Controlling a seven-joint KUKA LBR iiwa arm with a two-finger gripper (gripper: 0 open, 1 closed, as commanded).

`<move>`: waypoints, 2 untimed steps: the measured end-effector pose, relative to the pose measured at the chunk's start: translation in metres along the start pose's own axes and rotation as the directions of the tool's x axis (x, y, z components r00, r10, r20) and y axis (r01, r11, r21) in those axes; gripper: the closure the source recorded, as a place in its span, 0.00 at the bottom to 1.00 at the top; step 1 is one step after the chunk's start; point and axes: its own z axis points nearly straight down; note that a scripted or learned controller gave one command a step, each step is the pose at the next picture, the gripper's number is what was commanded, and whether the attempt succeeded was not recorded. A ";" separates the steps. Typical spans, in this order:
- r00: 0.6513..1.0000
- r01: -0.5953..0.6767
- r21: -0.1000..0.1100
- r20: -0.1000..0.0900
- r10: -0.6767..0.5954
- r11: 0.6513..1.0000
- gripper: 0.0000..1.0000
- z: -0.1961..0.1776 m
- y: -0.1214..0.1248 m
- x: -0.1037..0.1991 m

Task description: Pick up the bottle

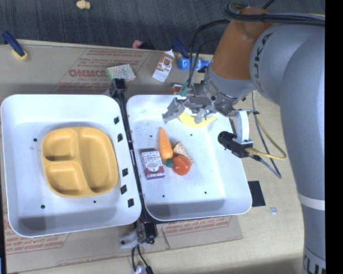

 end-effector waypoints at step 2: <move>1.000 -0.024 0.001 0.000 0.024 1.000 1.00 0.031 -0.024 0.050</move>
